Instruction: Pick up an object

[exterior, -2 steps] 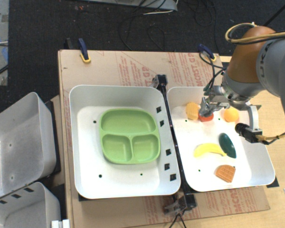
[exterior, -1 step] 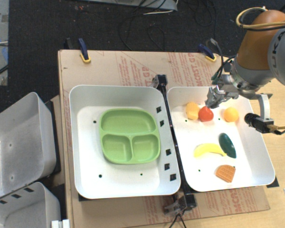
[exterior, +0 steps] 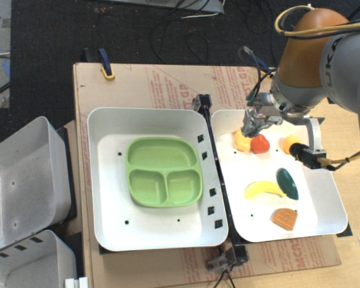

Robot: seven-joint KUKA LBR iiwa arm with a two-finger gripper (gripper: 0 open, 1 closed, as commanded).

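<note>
So we've got the gripper (exterior: 250, 129) down low in the right bin (exterior: 324, 212), right on top of a yellow piece (exterior: 242, 141) that sits touching a red piece (exterior: 260, 144) near the bin's far left corner. Honestly we can't tell if anything is actually clamped or how the gripper is set, the wrist blocks it from this angle.

Both pieces look like small plastic toy food, so we'd guess light, rigid, smooth and a bit slippery, rounded enough to squirt out of a sloppy pinch. We'd go for the yellow one across its narrow middle, coming straight down, and watch that the red neighbour doesn't get nudged or wedged in.

Other options sit well apart in the same bin: a banana (exterior: 264, 189), a dark green piece (exterior: 287, 183), an orange-brown wedge (exterior: 284, 218). The left bin (exterior: 108, 161) holds a green divided tray (exterior: 164, 171).
</note>
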